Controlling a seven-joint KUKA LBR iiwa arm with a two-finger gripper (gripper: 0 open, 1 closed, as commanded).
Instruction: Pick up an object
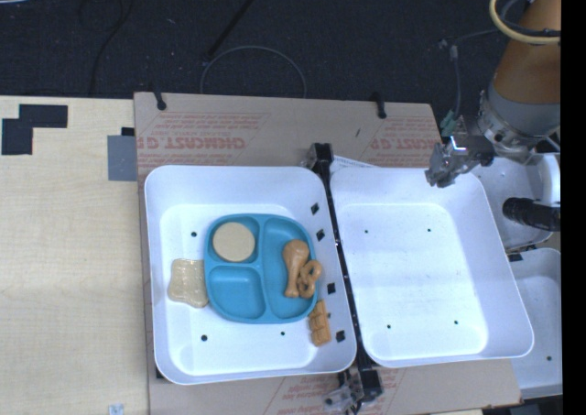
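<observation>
Setting: robotics lab or test bench. Evidence: grey-and-orange robot arm (526,65) entering at the right edge; two shallow white bins (430,349) set side by side on a printed cardboard sheet (275,134); pale wooden bench top (64,267) bearing black square markers (32,125); loose black cables (252,70) trailing over dark carpet (320,10) beyond the bench's far edge.

grey arm (518,111) with orange band, yellow cable loop, small metallic gripper (443,169).
</observation>
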